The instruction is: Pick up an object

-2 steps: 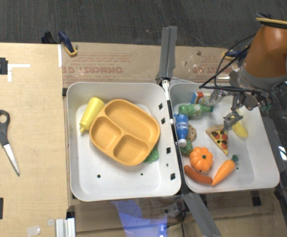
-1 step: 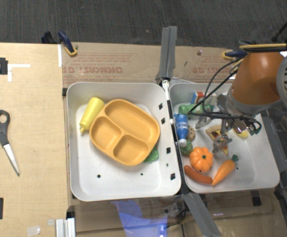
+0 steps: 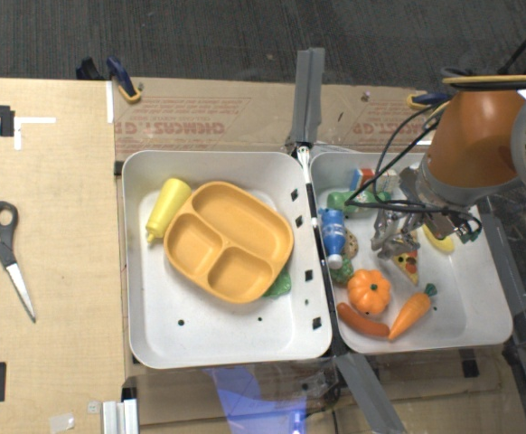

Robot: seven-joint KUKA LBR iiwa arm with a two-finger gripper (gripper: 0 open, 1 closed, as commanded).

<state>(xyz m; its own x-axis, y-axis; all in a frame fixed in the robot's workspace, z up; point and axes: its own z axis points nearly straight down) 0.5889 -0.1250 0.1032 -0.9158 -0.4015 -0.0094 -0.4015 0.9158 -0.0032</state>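
Note:
My gripper [image 3: 395, 235] hangs low over the middle of the right bin [image 3: 480, 328], below the orange wrist band. Just beneath it lies a small pizza-slice toy [image 3: 408, 265]; whether the two touch I cannot make out. A yellow piece [image 3: 440, 239] sits to its right, partly hidden by the wrist. An orange pumpkin [image 3: 370, 290], a carrot [image 3: 410, 312] and a red sausage-like piece [image 3: 362, 322] lie toward the bin's front. A blue bottle [image 3: 333, 234] and a green item [image 3: 340, 202] rest along the left wall.
The left bin [image 3: 218, 337] holds a yellow divided plate [image 3: 230, 240], a yellow bottle [image 3: 166, 208] beside it and a green piece [image 3: 282, 286] peeking from under the plate. Scissors [image 3: 5, 247] lie on the bench at far left. Cables trail from the wrist.

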